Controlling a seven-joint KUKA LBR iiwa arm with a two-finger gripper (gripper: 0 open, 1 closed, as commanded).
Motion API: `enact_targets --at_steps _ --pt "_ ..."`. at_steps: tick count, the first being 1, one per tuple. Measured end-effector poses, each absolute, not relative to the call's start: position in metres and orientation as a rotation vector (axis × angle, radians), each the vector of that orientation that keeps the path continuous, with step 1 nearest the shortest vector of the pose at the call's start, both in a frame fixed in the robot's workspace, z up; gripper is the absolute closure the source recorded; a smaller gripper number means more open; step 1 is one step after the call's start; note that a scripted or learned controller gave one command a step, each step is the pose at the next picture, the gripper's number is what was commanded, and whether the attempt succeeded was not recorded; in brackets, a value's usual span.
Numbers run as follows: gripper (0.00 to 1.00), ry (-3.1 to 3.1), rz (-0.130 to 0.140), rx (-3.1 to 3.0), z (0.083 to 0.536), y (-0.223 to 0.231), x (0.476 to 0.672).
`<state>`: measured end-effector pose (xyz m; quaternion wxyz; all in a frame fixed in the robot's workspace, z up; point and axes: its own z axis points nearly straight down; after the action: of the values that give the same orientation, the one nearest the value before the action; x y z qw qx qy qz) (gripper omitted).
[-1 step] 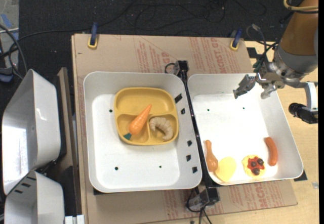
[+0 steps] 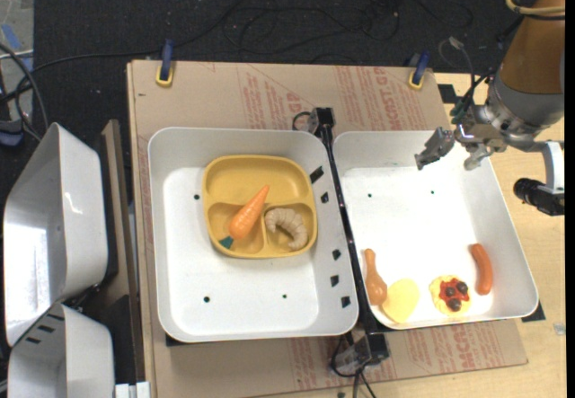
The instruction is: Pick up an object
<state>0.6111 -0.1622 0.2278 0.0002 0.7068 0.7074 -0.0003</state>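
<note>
gripper (image 2: 454, 148): held spread and empty above the right bin's (image 2: 431, 207) far edge, poised for descent | targets: sausage (image 2: 482, 268), drumstick (image 2: 373, 276), yellow disc (image 2: 402, 298), tart (image 2: 450, 293) gathered along near wall | carrot (image 2: 249, 212), shrimp (image 2: 288, 225) kept in yellow tray (image 2: 260, 173), left bin (image 2: 180, 234)

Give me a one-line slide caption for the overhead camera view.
Pincer open over the right bin's far edge; toy sausage near its front, carrot on the yellow plate at left.

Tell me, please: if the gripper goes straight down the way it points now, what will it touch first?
Most likely the bare white floor of the right bin, near its far edge. The gripper hangs above that corner, apart from the toy food along the bin's near edge. Depth is hard to judge.
</note>
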Motion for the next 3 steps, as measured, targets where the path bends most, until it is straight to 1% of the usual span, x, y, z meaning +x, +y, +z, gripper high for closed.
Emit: enact_targets --at_steps 1,3 --pt "0.0 2.222 -0.003 2.223 0.184 -0.163 0.615" --pt "0.0 2.223 -0.004 2.224 0.089 -0.164 0.614"
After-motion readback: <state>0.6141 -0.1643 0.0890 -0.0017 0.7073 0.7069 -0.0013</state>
